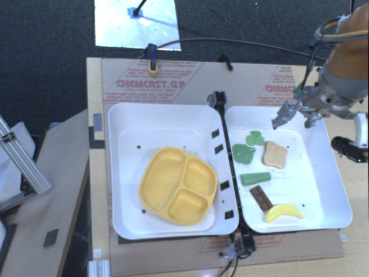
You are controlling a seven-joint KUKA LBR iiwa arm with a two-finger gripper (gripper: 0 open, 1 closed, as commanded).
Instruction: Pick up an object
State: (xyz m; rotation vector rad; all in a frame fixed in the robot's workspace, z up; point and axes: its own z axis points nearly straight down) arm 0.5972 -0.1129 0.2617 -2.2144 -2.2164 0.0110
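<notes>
Where dark carpet (46, 33) surrounds it, the surface (98, 154) carries a board (173, 79) printed "CHEMCAST GP", with a shiny sheet (135, 13) at twelve o'clock. On the board sit a left bin (127, 120) with a yellow tray (179, 185) and a right bin (328, 178). Inside the right bin lie toast (275, 154), two green leaves (244, 153) (255, 138), a green stick (255, 178), a banana (283, 213) and a brown bar (261, 198). The end effector (297, 116) hangs open and empty at one o'clock from the toast.
</notes>
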